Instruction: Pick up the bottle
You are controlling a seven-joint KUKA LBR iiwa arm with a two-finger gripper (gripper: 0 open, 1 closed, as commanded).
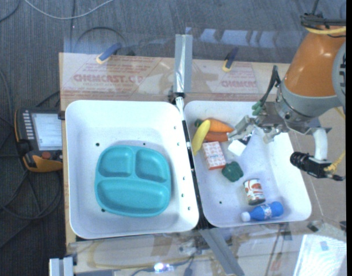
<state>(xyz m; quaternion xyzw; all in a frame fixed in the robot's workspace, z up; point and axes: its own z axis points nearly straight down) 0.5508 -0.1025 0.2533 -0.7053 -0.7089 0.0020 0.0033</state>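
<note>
the small blue plastic bottle with a white cap (263,212) lay at the lower right of the frame; the metal two-finger gripper (243,132) hung near centre right, fingers spread, nothing in them.

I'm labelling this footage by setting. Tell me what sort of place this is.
Probably a robotics lab's pick-and-place test bench. A grey and orange robot arm reaches over two shallow white plastic bins, toy food such as a yellow plastic banana lies in one, and loose cables run across the grey carpet.
</note>
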